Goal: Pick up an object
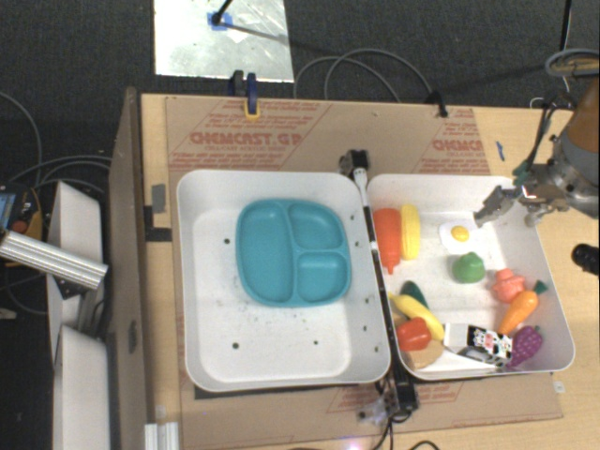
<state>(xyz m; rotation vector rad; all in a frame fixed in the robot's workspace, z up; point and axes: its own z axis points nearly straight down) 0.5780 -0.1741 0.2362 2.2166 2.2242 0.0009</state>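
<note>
the grey arm comes in from the right edge, and its two-finger gripper (506,202) hangs over the upper right corner of the right-hand shallow white bin (427,187); whether its fingers are apart or together cannot be told, and nothing can be seen between them

the things to pick all lie in that right bin: a long orange toy piece (385,240) and a yellow toy corn cob (410,232) side by side and touching against the left wall, a white toy fried egg with a yellow yolk (458,234) near the middle, just below and left of the gripper, and a round green toy ball-shaped fruit (468,268) right under the egg

further right are a pink toy lump (507,284), an orange toy carrot (519,311) slanting beneath it, and a purple toy grape bunch (528,342) in the lower right corner; along the lower side lie a yellow toy banana (418,312), a red toy tomato (412,334) touching it, and a small black-and-white patterned box (488,342)

the left-hand shallow white bin (206,345) holds a teal plastic plate with three compartments (292,252), lying flat near its middle
</note>
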